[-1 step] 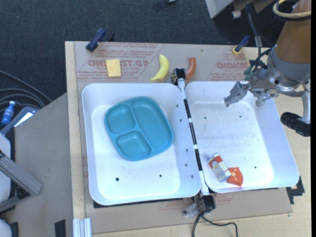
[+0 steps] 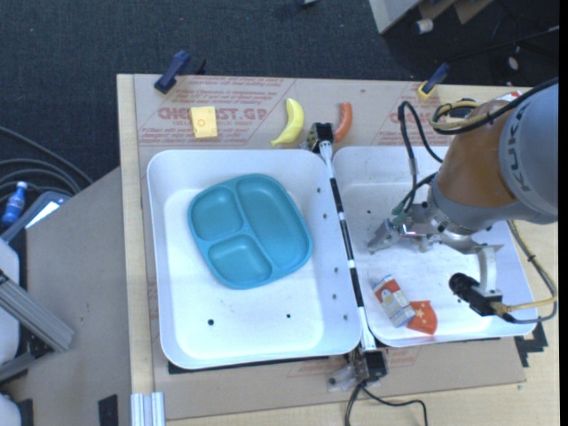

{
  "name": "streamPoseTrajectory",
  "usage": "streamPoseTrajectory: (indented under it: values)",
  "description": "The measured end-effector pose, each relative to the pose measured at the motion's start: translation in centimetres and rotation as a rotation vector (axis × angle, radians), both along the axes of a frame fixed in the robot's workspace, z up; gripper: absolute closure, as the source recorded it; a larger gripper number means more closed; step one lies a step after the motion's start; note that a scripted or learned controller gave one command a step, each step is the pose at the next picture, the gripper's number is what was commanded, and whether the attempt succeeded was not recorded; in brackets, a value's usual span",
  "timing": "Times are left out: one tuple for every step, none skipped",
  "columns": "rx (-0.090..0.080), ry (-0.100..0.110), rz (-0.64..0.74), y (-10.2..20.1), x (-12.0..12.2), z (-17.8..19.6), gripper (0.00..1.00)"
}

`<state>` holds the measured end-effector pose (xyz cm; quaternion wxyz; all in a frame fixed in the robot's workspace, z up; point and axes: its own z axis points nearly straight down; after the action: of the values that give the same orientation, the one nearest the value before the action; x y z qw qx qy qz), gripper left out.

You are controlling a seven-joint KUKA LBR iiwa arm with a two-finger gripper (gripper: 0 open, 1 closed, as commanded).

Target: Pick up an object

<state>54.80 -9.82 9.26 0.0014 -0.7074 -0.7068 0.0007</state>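
Here, gripper point(image 2: 383, 236) low in right bin point(image 2: 373, 171), finger state unclear, orange packet point(image 2: 405, 305) nearby, blue tray point(image 2: 249, 229) left

Two shallow white plastic bins sit side by side, the left bin point(image 2: 177, 327) plain white with a few small dark dots on its floor, the right bin point(image 2: 373, 171) the same white. In the left one lies a turquoise three-compartment plastic plate point(image 2: 249, 229), one even blue-green all over. Near the front of the right bin, a small packet point(image 2: 391, 296) shows white, red and grey, touching an orange scrap point(image 2: 422, 318). On the far tan board with faded red lettering point(image 2: 222, 105): a yellow square block point(image 2: 203, 123), a yellow toy banana point(image 2: 289, 122), an orange toy carrot point(image 2: 343, 121). The arm point(image 2: 497, 162) shows grey with its orange band.
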Motion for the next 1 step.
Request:
streamPoseTrajectory:
  values:
    - [-0.001, -0.003, 0.001, -0.25, 6.69, -0.79, 0.0]
